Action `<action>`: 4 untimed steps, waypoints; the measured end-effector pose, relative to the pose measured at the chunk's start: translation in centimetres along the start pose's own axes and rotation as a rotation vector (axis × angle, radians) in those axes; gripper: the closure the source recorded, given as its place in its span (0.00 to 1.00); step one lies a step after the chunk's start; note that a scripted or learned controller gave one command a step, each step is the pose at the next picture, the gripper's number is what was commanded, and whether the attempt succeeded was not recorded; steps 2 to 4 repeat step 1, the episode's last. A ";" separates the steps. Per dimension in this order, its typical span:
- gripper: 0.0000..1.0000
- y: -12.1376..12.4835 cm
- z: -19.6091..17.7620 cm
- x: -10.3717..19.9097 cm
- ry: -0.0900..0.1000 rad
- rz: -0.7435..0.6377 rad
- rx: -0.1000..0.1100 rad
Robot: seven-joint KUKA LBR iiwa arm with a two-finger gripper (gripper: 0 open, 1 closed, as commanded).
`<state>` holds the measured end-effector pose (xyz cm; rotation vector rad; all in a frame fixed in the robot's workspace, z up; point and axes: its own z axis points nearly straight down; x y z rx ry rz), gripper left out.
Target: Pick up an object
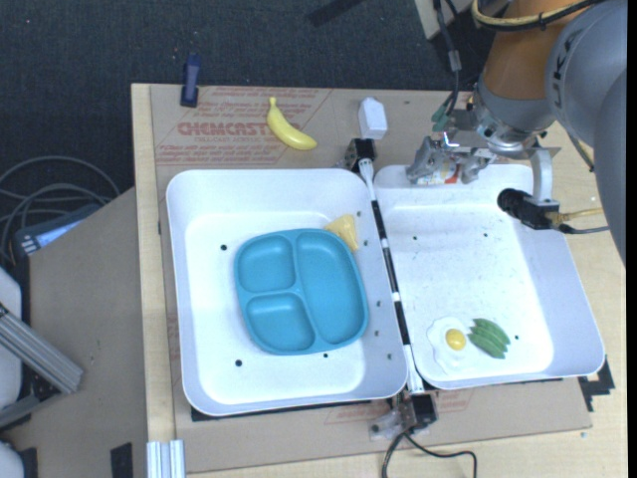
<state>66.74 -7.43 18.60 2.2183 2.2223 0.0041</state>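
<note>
The gripper (450, 159) hovered over the right bin's (557, 267) far edge, whether open or closed being impossible to tell, apparently approaching with nothing held, so next it needed to reach the fried egg (450, 343) and green pods (490, 336) near that bin's front edge.

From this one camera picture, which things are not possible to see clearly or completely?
- Hand, camera view: small and cluttered at the right bin's far edge; whether it is open or holds anything cannot be told.
- Yellow object: partly hidden behind the blue divided plate; its kind is unclear.
- Arm: cut off by the top and right edges.
- Fried egg toy and green item: too small to tell whether they touch.
</note>
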 end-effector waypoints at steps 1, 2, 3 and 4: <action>1.00 -4.5 -2.4 5.7 0.001 0.001 0.005; 1.00 -4.5 -2.4 5.7 0.001 0.001 0.005; 1.00 -4.5 -2.4 5.7 0.001 0.001 0.005; 1.00 -4.5 -2.4 5.7 0.001 0.001 0.005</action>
